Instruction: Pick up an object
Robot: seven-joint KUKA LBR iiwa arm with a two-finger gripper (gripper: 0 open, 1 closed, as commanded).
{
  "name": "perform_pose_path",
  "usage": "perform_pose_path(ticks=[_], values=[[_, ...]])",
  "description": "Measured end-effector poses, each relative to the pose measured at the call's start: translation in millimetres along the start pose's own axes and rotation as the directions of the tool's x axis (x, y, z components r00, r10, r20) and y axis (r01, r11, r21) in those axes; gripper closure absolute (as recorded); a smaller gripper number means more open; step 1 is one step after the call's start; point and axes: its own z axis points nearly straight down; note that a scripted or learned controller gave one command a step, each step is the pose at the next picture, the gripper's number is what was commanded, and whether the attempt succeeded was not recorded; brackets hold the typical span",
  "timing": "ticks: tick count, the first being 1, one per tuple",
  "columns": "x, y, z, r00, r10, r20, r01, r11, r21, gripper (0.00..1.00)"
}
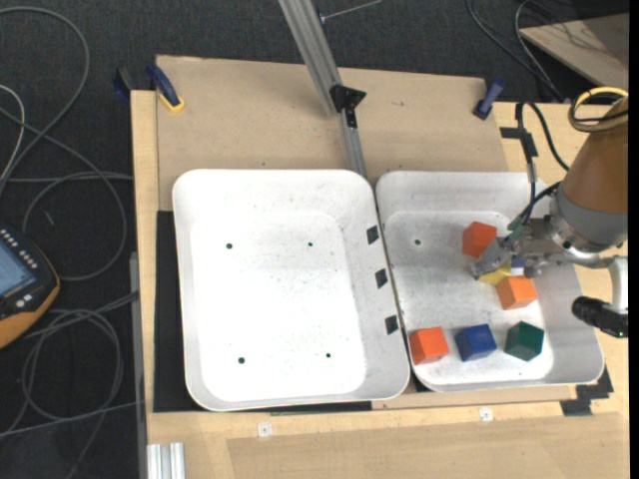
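The right bin [439,193] holds several small blocks. A red-orange block [479,238] lies near its middle, and an orange block [516,291] sits a little in front of it. Between them a yellow piece [493,277] peeks out from under my gripper [502,260], which is low over that spot, reaching in from the right. Along the bin's front wall stand a red-orange block [429,344], a blue block [475,341] and a green block [523,340]. The gripper body hides what lies directly beneath it.
The left bin [200,198] stands beside the right one, with black clips on the shared rims. A slanted metal post [319,58] rises behind the bins. Cables and a handheld pendant [20,282] lie on the floor at left.
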Motion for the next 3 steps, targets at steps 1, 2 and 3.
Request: perform_pose_path(ticks=[1, 2, 3], values=[[-0.7, 2.1, -14.3, 1.000, 0.000, 0.002, 0.000, 1.000, -0.009, 1.00], [1.1, 9.6, -60.0, 1.000, -0.002, 0.005, 0.002, 1.000, -0.013, 1.00], [2.1, 9.4, -104.0, 1.000, -0.002, 0.005, 0.002, 1.000, -0.013, 1.00]])
